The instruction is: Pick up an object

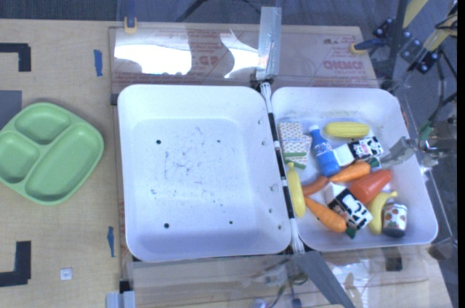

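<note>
The approach step is judged to be in hand: the metal two-finger gripper [398, 149] is seen at the right edge of the shallow white right bin [417, 235], just beside the black-and-white cow-patterned block [365, 148]. The jaw state cannot be told. Nothing is seen held. For the next move, a descent onto one toy is needed.

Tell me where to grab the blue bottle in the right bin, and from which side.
Grip the blue bottle across its body, below the white cap, coming straight down from above. It lies flat, cap toward the bin's far wall, so its long sides face up for the claw. An orange carrot presses against its lower end and a patterned box lies close beside it, so closing across the upper body is probably the safest choice.
</note>
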Robot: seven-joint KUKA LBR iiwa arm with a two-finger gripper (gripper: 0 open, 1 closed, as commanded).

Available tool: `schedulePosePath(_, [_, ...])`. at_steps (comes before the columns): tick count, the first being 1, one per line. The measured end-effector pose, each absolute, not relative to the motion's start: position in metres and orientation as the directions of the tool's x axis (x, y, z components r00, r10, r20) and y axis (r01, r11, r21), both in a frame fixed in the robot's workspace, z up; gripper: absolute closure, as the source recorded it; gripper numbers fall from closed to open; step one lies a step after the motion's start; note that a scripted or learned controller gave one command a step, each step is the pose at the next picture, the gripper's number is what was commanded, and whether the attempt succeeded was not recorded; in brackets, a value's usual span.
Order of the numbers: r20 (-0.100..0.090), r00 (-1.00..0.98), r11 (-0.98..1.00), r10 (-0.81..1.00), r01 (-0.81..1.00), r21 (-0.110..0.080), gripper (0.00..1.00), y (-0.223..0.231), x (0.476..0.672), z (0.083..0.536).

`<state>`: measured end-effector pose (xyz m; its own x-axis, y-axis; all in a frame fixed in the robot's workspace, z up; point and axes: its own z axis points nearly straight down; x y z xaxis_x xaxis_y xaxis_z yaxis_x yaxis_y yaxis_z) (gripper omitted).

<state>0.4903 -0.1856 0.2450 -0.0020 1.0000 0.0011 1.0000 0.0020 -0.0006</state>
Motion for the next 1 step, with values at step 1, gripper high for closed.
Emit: schedulePosePath(1, [0.001,-0.417,0.417,0.909,0.909,0.001,0.0,-0.1588,0.5166,0.1819])
